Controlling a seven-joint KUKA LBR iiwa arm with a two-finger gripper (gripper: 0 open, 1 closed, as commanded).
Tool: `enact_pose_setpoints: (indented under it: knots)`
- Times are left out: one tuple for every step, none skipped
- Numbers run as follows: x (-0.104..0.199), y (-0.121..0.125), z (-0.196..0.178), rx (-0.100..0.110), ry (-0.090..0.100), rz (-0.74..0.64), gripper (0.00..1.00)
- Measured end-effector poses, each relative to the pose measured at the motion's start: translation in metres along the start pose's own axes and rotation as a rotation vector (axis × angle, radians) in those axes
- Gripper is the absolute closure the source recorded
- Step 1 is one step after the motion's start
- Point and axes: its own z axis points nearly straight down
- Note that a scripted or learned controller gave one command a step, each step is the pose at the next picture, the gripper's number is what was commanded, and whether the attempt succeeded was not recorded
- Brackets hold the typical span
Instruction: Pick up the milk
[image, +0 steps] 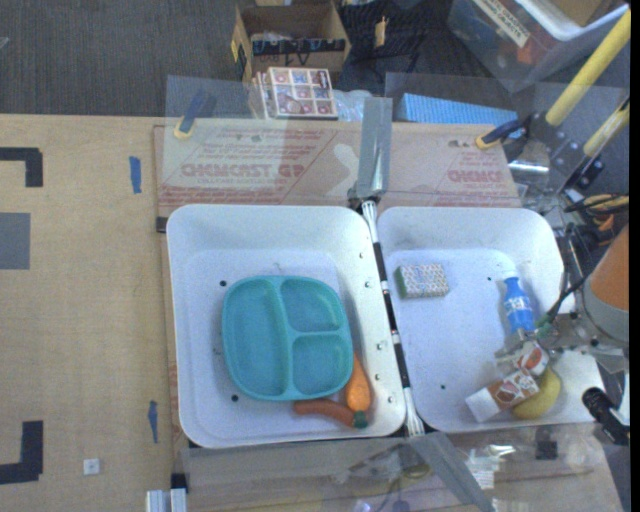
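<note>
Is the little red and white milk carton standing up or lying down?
Lying down. The red and white milk carton rests on its side on the right white bin floor, beside a yellow banana.

Two white bins (190, 240) are counted, along with one teal divided plate (288, 338), one carrot (359, 385), one sausage (325, 411), one sponge (422, 281), one blue bottle (517, 305), one milk carton (505, 387) and one banana (541, 396).
</note>
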Motion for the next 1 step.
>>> enact_pose_setpoints:
  knots:
    - [-0.0018, -0.0004, -0.0094, -0.002, -0.001, 0.005, 1.0]
